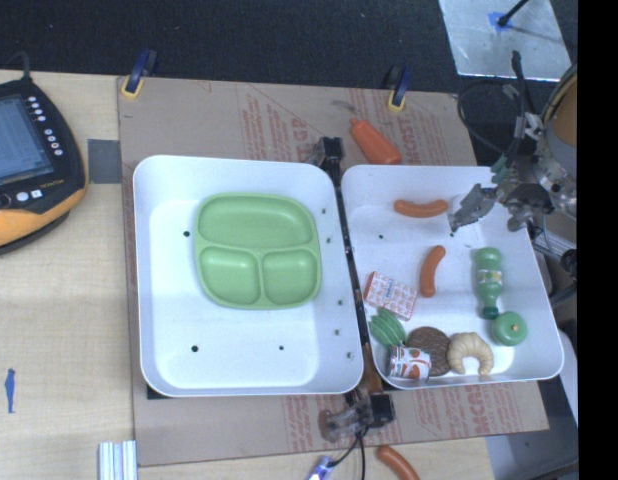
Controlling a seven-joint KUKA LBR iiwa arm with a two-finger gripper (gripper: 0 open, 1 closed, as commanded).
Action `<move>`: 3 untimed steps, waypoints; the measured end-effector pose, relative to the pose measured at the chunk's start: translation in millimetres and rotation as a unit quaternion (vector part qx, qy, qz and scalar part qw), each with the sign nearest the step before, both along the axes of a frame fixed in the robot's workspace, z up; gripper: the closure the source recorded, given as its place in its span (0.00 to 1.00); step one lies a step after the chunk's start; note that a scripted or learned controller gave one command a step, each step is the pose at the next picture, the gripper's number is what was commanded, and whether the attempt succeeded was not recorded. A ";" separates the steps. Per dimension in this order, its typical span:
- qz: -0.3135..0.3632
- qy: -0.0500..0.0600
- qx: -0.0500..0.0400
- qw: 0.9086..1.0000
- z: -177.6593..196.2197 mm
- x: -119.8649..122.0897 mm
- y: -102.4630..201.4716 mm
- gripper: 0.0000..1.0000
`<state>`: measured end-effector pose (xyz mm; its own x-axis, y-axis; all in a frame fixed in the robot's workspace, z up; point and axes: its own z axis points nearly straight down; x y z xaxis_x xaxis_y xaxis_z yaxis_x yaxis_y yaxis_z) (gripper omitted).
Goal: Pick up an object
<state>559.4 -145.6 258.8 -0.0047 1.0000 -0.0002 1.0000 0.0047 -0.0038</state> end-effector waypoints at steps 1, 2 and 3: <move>0.001 0.000 -0.001 1.000 -167.7 47.5 22.9 0.00; 0.000 -0.001 0.000 1.000 -166.6 96.2 -13.5 0.00; 0.000 0.000 0.000 1.000 -167.0 26.1 -9.5 0.00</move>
